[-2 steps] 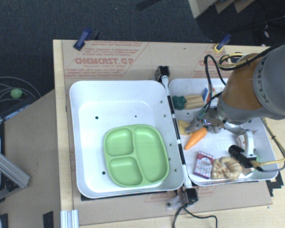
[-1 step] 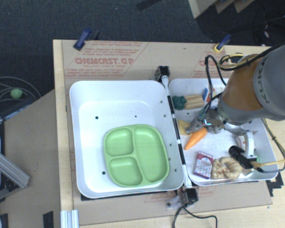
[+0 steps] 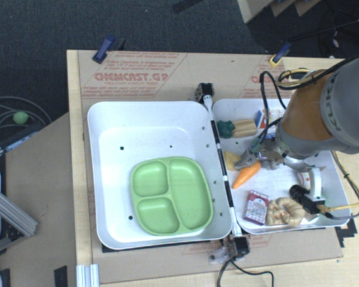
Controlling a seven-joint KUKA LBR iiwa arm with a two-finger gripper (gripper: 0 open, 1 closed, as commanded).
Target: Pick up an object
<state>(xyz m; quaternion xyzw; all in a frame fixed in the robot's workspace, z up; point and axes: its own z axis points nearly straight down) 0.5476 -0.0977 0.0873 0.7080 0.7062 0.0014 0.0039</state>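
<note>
Beside the divider, right bin: an orange carrot-shaped toy lies on the bin floor, the likeliest target for the pick.
Carrot's long axis: slanted, thick end up and to the right, tip down and to the left toward the divider.
End effector: sits just above and to the right of the carrot's thick end, near it or perhaps touching; I cannot tell which.
End effector state: cannot be made out (the wrist and cabling hide it), and nothing is visibly gripped.
Relation for the move: as I judge it, the carrot lies down and left of the end effector, so a short drop across the carrot's narrow width would suit.
Arm: grey with an orange band, reaching in from the right over the right bin.
Right bin: holds the carrot, a green-topped piece near the far left corner, a tan stick-like piece beside it, a yellow item against the divider, a small red packet and a knobbly beige pastry-like toy along the near wall.
Left bin: holds a green three-compartment plate, nothing in its compartments.
Worktop: brown sheet with red lettering beneath both bins.
Risk (a guess): neighbours crowd the carrot, so a stray nudge seems possible.
</note>
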